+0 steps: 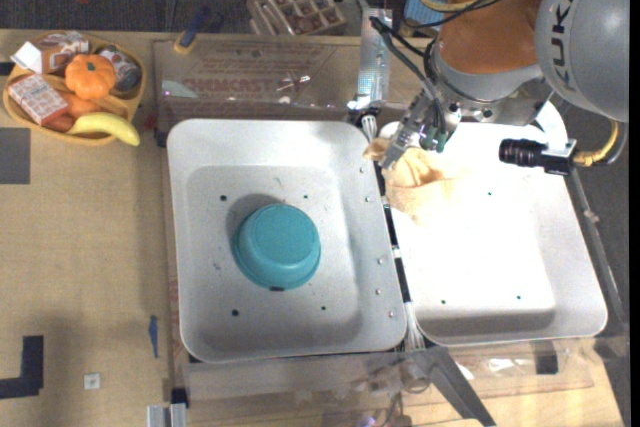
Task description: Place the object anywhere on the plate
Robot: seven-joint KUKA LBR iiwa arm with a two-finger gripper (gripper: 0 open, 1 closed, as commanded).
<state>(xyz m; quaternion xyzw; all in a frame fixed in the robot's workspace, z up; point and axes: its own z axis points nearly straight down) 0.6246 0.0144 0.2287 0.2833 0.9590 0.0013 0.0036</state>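
gripper (408,147) hovering over tan object (412,177), right bin (520,275) | finger state: cannot tell | teal plate (278,246) awaiting object; placement pending

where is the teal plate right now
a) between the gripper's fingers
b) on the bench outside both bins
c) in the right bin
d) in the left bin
d, the teal plate lies upside down on the floor of the left bin, away from the gripper over the right bin's far left corner.
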